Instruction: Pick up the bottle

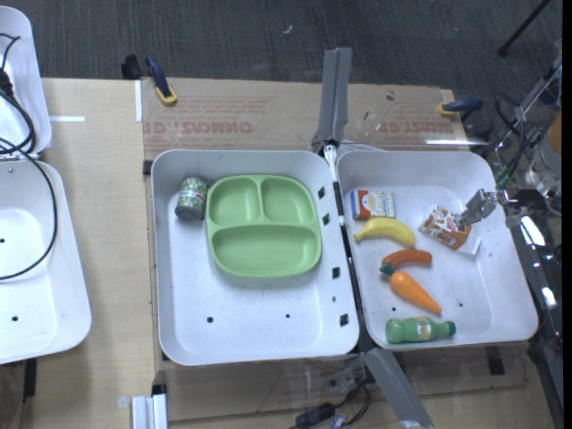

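Against right bin's (pixel 500 324) front wall lies the bottle (pixel 420 330).

Green divided plate (pixel 264 224) beside a small can (pixel 190 197); banana (pixel 385 231), carrot (pixel 416 291).

Over by the right bin (pixel 500 329), the arm (pixel 536 239) is cut off at the picture's edge, mostly unseen. The gripper (pixel 476 209) is a small blur above the bin's far right side, fingers unreadable. The label on the small carton (pixel 445 228) beside it is illegible.
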Robot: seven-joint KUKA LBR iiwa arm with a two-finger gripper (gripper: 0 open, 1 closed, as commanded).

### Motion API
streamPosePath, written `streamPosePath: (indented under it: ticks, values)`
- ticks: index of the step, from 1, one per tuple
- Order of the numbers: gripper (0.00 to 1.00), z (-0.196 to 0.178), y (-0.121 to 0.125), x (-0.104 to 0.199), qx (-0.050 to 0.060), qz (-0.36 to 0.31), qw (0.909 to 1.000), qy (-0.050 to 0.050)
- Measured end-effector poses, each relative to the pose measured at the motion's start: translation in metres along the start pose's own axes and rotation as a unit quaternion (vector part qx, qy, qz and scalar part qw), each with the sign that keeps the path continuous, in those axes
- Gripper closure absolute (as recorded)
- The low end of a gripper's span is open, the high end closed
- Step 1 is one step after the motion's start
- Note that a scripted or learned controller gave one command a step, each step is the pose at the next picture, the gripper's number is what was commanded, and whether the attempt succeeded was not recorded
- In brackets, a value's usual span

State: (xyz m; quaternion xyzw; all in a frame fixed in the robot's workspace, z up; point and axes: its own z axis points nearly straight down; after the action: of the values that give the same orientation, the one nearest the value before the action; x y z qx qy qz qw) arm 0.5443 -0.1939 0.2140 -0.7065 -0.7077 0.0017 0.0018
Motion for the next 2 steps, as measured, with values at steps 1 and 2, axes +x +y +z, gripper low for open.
streamPosePath:
  ticks: [1, 2]
  values:
    - [0.00, -0.2039, 0.0234, 0.0234, 0.000, 0.042, 0.9991, -0.001]
    - [1.00, -0.2094, 0.0253, 0.0230, 0.003, 0.041, 0.9992, -0.003]
